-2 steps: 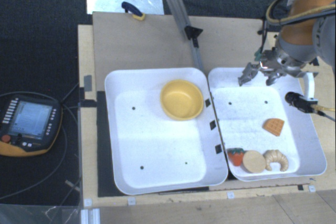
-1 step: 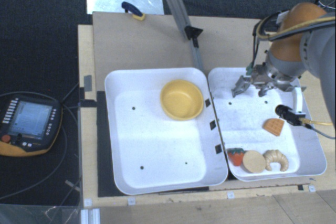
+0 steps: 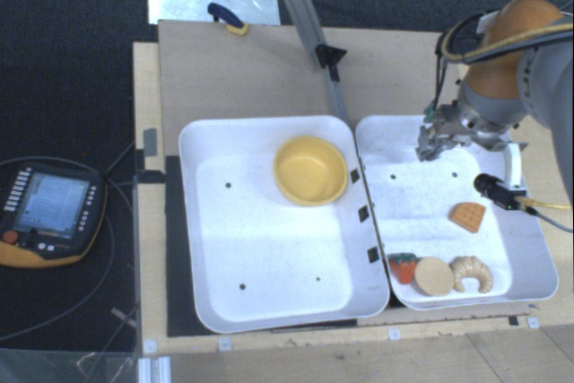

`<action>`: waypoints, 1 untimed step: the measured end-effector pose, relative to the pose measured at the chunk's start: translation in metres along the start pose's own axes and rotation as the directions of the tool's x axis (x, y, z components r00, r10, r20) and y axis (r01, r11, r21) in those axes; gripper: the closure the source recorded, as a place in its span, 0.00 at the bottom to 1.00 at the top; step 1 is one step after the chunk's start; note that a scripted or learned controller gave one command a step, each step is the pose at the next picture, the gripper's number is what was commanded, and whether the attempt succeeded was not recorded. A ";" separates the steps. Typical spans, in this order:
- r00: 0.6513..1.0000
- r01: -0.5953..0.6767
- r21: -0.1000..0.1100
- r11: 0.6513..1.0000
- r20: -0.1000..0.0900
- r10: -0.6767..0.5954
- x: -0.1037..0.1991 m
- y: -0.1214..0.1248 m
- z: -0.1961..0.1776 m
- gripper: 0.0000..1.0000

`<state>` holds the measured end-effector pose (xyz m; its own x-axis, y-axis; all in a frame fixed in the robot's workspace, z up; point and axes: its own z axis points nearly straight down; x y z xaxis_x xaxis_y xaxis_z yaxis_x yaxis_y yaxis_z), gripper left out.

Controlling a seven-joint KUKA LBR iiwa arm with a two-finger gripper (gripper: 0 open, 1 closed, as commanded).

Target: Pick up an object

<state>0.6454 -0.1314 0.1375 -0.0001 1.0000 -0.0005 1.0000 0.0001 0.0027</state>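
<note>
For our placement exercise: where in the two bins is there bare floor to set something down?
Left bin: bare floor everywhere below and left of the yellow bowl. Right bin: open middle between the tool and the waffle. Crowded: its near edge, with tomato, round biscuit and croissant.

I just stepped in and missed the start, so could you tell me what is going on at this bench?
A grey robot arm reaches in from the right, and its gripper hangs over the upper part of the right bin, with nothing visibly held. The toy foods lie lower in that bin: a waffle piece, a croissant, a round cracker and a small red item. A yellow bowl sits in the left bin. No pick is visible so far.
</note>
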 end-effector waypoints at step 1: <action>1.000 0.001 -0.004 1.000 0.000 -0.001 0.002 0.000 -0.064 1.00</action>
<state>0.6454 -0.1294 0.2010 -0.0008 1.0000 -0.0008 1.0000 0.0008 0.0065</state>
